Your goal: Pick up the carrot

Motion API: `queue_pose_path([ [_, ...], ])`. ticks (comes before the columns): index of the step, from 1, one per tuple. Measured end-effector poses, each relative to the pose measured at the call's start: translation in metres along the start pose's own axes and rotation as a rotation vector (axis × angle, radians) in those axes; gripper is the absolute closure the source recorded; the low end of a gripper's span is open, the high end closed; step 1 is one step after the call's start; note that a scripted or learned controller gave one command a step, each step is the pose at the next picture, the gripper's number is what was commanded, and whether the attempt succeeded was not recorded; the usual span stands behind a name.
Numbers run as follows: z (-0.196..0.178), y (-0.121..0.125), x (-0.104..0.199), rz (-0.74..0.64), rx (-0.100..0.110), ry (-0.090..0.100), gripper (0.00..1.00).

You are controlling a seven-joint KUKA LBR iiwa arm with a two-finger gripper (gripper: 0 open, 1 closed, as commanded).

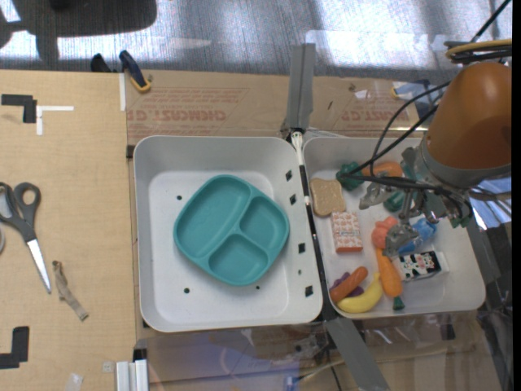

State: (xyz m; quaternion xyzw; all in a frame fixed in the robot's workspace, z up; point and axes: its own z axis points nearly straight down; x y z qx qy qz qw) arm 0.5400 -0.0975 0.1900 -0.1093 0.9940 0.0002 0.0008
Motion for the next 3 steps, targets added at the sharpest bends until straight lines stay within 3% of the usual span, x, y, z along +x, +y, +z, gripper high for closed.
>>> queue_pose_path([
  [1,0.091,-0.01,0.014,-0.05,0.005,-0.012,0.0],
  [2,0.08,-0.009,0.009,-0.054,0.009,-0.027,1.0],
  [3,-0.002,0.04,0.016,-0.359,0.0,-0.003,1.0],
])
